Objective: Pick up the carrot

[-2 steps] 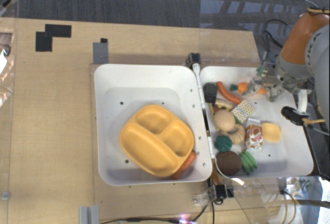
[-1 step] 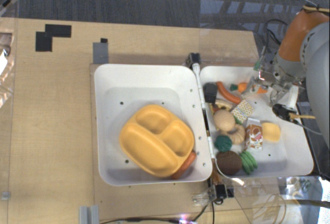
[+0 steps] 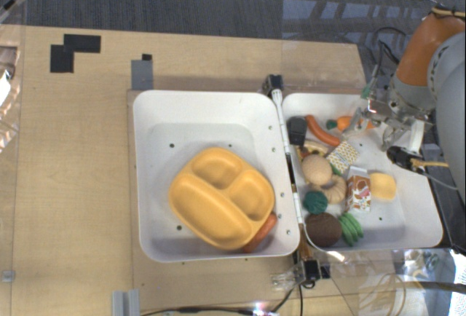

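The carrot [image 3: 322, 130], a long orange piece, lies at the back left of the right bin [image 3: 408, 223]. Just to its right is a small orange piece with a green end [image 3: 339, 122]. My gripper [image 3: 378, 118] hangs over the back right part of that bin, to the right of the carrot and apart from it. The grey arm with its orange band [image 3: 429, 52] comes in from the right edge and covers part of the bin's back right corner.
The right bin also holds a tan round item [image 3: 316, 167], a small carton [image 3: 358, 192], a yellow block [image 3: 384, 186], a brown ball [image 3: 323, 228] and green pieces [image 3: 351, 228]. In the left bin [image 3: 182, 114] a yellow divided plate [image 3: 222, 196] lies over an orange item [image 3: 263, 229].
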Robot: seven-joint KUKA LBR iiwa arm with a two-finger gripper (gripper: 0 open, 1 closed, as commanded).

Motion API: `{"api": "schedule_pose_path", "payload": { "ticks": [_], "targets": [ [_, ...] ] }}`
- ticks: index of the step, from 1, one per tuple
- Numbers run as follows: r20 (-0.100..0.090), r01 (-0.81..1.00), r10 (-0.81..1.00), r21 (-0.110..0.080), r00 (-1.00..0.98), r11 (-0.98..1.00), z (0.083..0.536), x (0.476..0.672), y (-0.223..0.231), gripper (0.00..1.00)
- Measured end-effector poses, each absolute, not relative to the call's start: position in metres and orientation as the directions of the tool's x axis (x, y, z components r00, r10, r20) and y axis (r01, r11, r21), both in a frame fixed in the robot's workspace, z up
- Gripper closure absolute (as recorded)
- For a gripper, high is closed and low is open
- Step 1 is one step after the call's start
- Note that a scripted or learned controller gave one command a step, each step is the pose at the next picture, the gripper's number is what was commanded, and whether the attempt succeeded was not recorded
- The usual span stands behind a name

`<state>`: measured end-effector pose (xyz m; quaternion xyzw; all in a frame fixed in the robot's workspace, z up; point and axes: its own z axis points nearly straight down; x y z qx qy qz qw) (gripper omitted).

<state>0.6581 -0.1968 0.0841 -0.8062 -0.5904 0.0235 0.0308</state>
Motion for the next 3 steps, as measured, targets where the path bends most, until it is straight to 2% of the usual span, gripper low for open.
{"api": "schedule_pose_path", "payload": {
  "ticks": [1, 2, 3],
  "targets": [
    [-0.009, 0.968, 0.968, 0.014, -0.251, 0.251, 0.174, 0.673, -0.197, 0.0],
    [-0.006, 0.976, 0.976, 0.021, -0.217, 0.217, 0.116, 0.676, -0.203, 0.0],
    [-0.018, 0.994, 0.995, 0.046, -0.098, 0.099, 0.108, 0.655, -0.188, 0.0]
  ]
}}
